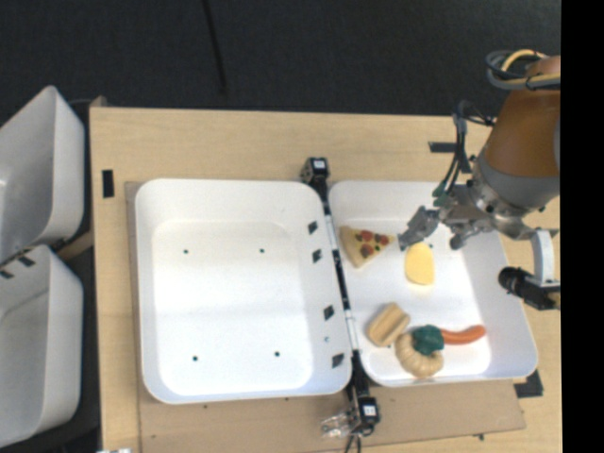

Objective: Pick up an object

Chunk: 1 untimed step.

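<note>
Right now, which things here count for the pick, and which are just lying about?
For the pick: gripper, yellow lemon-like piece, pizza slice, bread roll, croissant, carrot, right bin.
Lying about: left bin, bench.

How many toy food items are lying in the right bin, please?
5: a pizza slice upper left, a lemon mid-bin, a bread roll, a croissant and a carrot along the front; none seem hidden.
</note>
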Each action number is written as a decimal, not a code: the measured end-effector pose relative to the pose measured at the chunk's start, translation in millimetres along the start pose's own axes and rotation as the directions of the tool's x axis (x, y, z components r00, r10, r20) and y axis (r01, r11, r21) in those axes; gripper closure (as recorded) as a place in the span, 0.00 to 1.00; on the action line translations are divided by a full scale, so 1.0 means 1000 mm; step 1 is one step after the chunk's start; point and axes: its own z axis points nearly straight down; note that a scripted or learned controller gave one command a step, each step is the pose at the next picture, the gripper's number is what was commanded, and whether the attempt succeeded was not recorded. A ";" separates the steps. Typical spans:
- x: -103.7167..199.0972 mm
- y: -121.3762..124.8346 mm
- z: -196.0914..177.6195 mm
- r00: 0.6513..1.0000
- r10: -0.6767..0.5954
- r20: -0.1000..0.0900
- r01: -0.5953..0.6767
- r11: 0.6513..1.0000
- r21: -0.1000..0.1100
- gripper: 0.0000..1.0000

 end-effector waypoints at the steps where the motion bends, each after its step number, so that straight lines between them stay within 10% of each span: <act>1: -0.009 -0.008 0.118 1.000 0.002 -0.001 -0.002 1.000 0.007 0.00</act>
